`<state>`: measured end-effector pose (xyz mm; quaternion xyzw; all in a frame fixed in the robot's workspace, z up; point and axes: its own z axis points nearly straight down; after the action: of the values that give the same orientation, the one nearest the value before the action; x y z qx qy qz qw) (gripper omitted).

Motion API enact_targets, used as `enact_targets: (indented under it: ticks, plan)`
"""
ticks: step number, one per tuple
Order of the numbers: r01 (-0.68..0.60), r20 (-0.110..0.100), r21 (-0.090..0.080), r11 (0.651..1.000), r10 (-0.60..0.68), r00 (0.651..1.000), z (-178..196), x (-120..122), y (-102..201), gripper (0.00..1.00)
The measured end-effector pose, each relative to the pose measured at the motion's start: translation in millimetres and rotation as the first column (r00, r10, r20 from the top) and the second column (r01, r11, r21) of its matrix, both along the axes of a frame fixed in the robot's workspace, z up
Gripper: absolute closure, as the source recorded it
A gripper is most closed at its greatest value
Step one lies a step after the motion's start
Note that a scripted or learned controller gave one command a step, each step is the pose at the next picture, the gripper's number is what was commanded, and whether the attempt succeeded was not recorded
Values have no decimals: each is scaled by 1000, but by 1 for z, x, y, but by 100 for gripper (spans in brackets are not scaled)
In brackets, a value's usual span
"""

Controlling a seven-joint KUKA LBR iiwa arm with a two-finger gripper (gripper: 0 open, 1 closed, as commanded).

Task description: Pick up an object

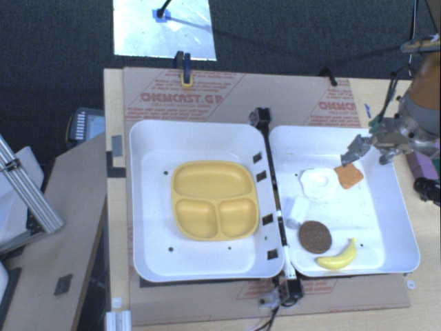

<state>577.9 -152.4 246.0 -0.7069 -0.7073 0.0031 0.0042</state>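
The right bin [396, 205] holds an orange toast-like piece [350, 177], a white round item [315, 183], a small pale block [298, 209], a brown round patty [315, 236] and a yellow banana [338, 256]. My gripper [371, 153] hangs over the bin's far right part, just above and to the right of the orange piece. Its fingers stand spread and open, with nothing between them. The left fingertip [353, 152] is close to the orange piece's upper edge.
The left bin [148, 185] carries a yellow divided plate [212, 200]. A black divider with clips [269, 185] runs between the bins. A purple object [420, 165] lies on the bench right of the bin, under the arm.
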Motion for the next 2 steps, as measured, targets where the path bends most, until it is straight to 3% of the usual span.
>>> enact_targets:
  ticks: [1, 2]
  plan:
    - [-3, 12, -2, 1000, 3, 1000, 7, 2, 0, 0]
    - [-1, 9, -2, 1000, 1, 1000, -35, 5, -1, 0]
